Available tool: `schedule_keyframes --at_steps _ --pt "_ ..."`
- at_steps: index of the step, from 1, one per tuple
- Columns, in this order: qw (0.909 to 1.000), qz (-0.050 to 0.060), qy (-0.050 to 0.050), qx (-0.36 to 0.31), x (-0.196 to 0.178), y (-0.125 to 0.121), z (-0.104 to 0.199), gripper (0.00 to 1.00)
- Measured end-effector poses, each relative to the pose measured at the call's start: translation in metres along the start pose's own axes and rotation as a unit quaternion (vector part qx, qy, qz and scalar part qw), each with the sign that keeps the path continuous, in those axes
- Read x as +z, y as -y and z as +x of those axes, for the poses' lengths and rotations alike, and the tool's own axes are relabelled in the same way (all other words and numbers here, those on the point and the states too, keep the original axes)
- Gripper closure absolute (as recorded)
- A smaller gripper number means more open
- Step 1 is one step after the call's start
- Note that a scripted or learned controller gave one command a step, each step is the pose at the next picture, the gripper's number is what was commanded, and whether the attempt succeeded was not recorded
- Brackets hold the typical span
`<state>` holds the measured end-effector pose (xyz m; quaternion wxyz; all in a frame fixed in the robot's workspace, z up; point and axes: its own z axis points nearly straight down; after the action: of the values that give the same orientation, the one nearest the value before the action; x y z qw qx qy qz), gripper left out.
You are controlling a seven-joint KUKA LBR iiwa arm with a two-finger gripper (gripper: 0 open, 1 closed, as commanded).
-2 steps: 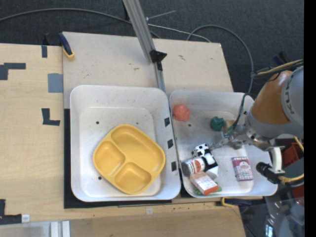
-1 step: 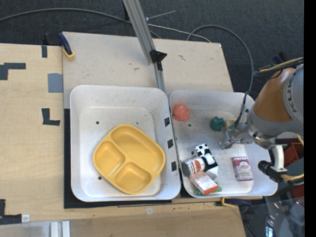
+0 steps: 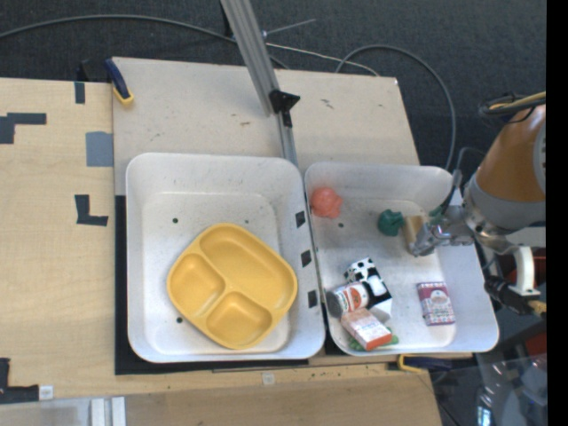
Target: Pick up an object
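Reaching into the right bin (image 3: pixel 461 331) from the right, arm (image 3: pixel 510 171) has its gripper (image 3: pixel 424 238) low beside a green ball (image 3: pixel 389 223); can't tell the pincer's state, too small and blurred.

Left bin (image 3: pixel 146 238) holds 1 yellow divided tray (image 3: pixel 232 284): rigid, wide, poor to pinch.

Right bin holds 5 more items: pink packet (image 3: pixel 435 303), flat and light; orange-white box (image 3: pixel 367 329), stiff, grip across the narrow sides; small can (image 3: pixel 350 299), likely slippery; black-white toy (image 3: pixel 366 276); orange ball (image 3: pixel 327 202), probably soft.

Green ball is nearest: looks light, may roll, so pinch across its middle.
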<state>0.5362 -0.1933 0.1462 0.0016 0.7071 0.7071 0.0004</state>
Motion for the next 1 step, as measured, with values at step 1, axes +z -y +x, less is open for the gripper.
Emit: schedule_keyframes --at_steps 1 --pt "1.0000 0.000 0.000 -0.001 -0.0426 0.0005 0.0028 1.00"
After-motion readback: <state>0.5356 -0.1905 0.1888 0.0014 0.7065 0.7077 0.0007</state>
